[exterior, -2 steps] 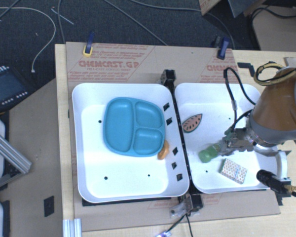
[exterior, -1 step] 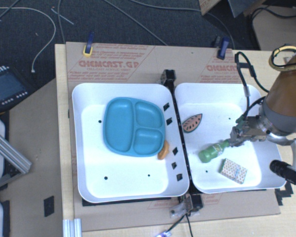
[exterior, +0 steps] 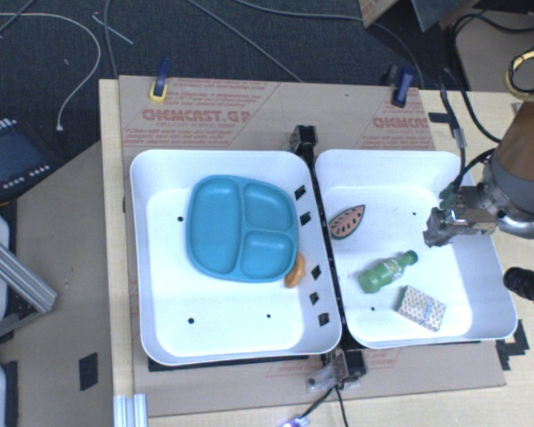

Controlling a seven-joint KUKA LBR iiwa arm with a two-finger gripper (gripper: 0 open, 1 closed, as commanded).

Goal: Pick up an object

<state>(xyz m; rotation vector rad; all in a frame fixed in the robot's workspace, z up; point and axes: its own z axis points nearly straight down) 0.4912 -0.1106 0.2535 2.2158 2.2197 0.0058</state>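
Counter: cardboard-topped counter carrying two white bins side by side, dark floor and loose cables beyond it.
Green bottle: lying on its side in my right bin, just below-left of my end effector.
Patterned packet: flat, below my end effector, just beside the bottle.
Leaf-shaped piece: level with my end effector, off to its left near the divider.
My end effector: low over the right bin's right side; I cannot tell its grip state.
Left bin: blue divided plate, orange piece at its edge, well left of me.
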